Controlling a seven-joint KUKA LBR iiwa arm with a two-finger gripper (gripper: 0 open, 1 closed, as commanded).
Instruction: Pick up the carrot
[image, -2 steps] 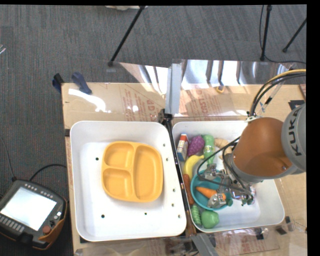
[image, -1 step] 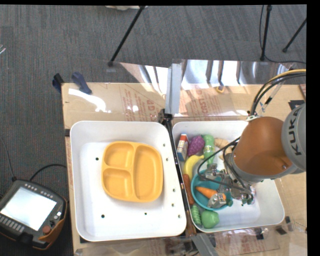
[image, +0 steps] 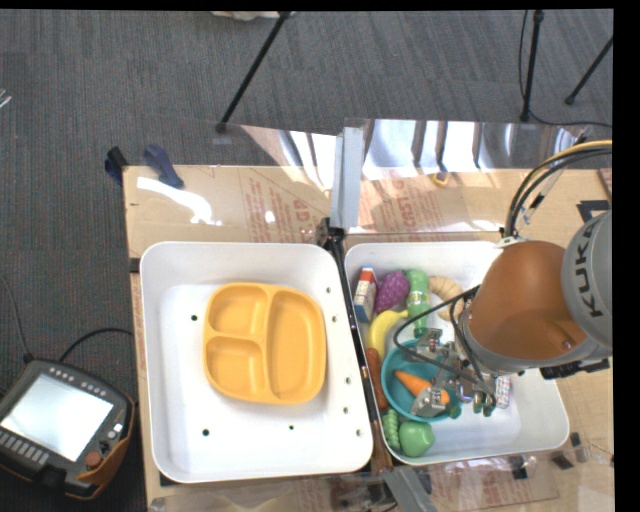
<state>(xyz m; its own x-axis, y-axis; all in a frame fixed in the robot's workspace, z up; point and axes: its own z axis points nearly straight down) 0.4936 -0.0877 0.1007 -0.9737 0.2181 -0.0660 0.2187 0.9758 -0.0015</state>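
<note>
We see the carrot (image: 410, 382) lying in the teal bowl (image: 392, 392) in the right bin (image: 540, 425), long axis running left to right. Our gripper (image: 437, 393) hangs just right of it, touching or nearly so; we cannot tell whether it is spread or closed.

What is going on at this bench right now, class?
A robot arm reaches from the right into the right-hand bin, which is crowded with toy food. Its gripper hangs over a teal bowl where the carrot lies. The carrot is not lifted. A yellow divided plate sits in the left bin.
</note>
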